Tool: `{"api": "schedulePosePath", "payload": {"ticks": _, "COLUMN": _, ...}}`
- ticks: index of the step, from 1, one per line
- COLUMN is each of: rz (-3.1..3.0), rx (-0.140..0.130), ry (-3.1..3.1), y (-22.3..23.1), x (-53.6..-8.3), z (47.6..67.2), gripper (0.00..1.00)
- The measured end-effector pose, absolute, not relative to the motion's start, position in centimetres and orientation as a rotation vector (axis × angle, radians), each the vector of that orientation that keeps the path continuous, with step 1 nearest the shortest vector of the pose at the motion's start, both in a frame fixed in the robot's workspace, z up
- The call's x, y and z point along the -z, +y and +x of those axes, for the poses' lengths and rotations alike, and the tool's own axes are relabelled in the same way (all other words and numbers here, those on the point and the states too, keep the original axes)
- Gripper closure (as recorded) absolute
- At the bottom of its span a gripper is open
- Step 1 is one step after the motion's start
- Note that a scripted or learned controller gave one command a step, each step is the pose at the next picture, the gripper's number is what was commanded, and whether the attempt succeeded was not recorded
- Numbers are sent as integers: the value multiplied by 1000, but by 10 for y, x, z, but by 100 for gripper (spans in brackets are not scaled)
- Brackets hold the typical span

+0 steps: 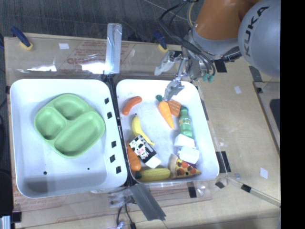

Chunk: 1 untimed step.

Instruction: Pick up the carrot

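Your carrot (166, 113) lies in the right bin (206, 128), leafy end at 11 o'clock, tip at 5. The tool (172, 88) hovers just above that leafy end at 12 o'clock. You cannot tell its grip state. The arm (224, 18) descends from 1 o'clock.

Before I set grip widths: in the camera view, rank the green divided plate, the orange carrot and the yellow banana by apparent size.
1. Green divided plate, by far the largest.
2. Orange carrot and yellow banana: they look alike, too close to rank.
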<state>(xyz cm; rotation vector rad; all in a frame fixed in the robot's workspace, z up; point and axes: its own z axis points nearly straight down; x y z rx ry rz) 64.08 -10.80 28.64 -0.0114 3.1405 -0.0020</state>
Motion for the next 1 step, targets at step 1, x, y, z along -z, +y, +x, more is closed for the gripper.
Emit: {"api": "schedulePosePath", "payload": {"ticks": 1, "rz": -112, "rx": -4, "ry": 3151, "y": -117, "x": -150, "z": 649, "gripper": 0}}
